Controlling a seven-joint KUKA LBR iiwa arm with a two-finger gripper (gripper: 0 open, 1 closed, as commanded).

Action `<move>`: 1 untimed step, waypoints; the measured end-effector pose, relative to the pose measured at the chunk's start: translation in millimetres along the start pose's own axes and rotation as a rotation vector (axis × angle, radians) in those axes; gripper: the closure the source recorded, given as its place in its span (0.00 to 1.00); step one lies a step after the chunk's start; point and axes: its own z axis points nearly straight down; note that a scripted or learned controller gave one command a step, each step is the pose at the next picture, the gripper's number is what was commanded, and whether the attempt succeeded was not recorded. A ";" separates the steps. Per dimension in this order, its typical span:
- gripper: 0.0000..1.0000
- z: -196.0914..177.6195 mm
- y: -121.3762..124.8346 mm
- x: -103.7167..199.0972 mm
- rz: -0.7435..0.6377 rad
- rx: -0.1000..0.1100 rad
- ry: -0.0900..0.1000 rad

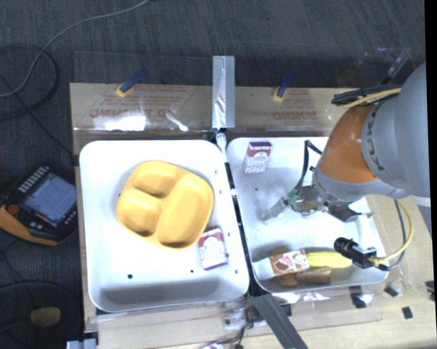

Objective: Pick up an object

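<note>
Hovering low over bare floor mid right-hand white bin (374, 233), claw (275, 210) unclenched, grasping nothing; pick not yet made. Candidates: yellow banana (327, 259) and small red-and-white carton (289, 262) against near wall, second red-white carton (257, 157) at far wall. Wall-hugging items leave little finger room; bin centre free.

2 white bins (98, 210), 3 small cartons (212, 249), 1 yellow lump (164, 203), 1 banana (327, 259).

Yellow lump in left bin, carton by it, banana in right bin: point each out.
yellow lump (164, 203), camera view, middle of its top.
carton (212, 249), camera view, centre of its printed face.
banana (327, 259), camera view, mid-length of the peel.
</note>
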 end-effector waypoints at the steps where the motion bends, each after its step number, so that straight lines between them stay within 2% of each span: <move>1: 0.00 1.1 59.2 2.6 -0.043 -0.001 0.000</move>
